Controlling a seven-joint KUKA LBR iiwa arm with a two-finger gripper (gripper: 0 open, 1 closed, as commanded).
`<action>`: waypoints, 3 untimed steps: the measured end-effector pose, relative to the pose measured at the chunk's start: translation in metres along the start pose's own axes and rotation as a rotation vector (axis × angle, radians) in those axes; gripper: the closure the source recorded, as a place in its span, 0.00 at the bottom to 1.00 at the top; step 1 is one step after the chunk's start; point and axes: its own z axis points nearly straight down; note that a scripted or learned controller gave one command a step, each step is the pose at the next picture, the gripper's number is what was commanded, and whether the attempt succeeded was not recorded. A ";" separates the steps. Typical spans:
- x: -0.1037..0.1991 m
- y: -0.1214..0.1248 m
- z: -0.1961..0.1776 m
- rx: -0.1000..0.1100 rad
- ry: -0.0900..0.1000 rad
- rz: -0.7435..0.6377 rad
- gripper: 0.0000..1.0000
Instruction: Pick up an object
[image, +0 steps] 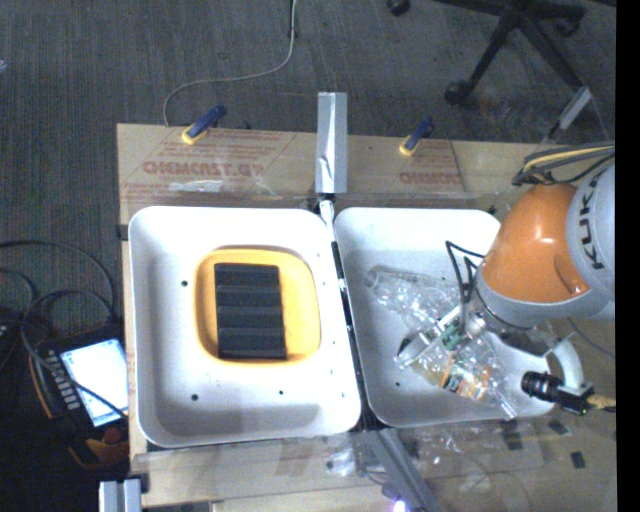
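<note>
A clear crumpled plastic bottle (440, 340) lies in the right bin (400, 400), toward its front right corner — see-through, creased, with a scrap of coloured label near its lower end, so it likely flexes and slips under pressure. The gripper (452, 335) is down among the plastic, under the orange wrist (535, 255); whether it grips anything I cannot tell. This looks like the grasp step; next comes a firm close and a straight lift. In the left bin (160, 400) sits a yellow-and-black sponge (255, 305).
</note>
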 end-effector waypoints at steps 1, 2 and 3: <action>-0.062 0.029 0.044 -0.020 -0.014 0.068 0.00; -0.062 0.030 0.035 -0.022 -0.015 0.068 1.00; -0.020 0.064 -0.065 -0.003 -0.003 0.041 1.00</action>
